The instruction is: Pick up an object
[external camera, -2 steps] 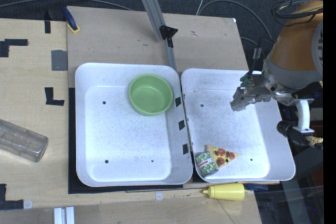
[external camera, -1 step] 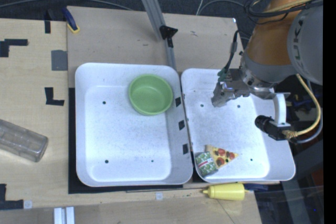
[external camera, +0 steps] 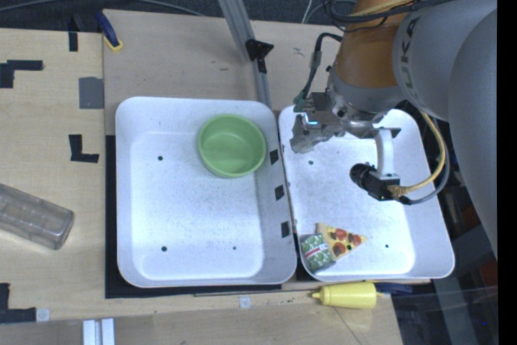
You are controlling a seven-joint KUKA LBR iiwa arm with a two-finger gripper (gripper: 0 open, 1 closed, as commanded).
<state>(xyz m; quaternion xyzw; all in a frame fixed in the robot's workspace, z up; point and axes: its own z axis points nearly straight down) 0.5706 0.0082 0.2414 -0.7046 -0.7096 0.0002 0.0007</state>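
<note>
Jaws' state impossible to tell, hovering at twelve o'clock in right bin [external camera: 420,254]; nothing lifted yet, pizza slice toy [external camera: 333,242] waiting at six o'clock

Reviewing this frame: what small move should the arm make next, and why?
Probably travel toward the near edge of the right bin and descend over the pizza slice toy. The gripper sits near that bin's far left corner with nothing seen between its fingers, and the toy lies apart from it.
</note>
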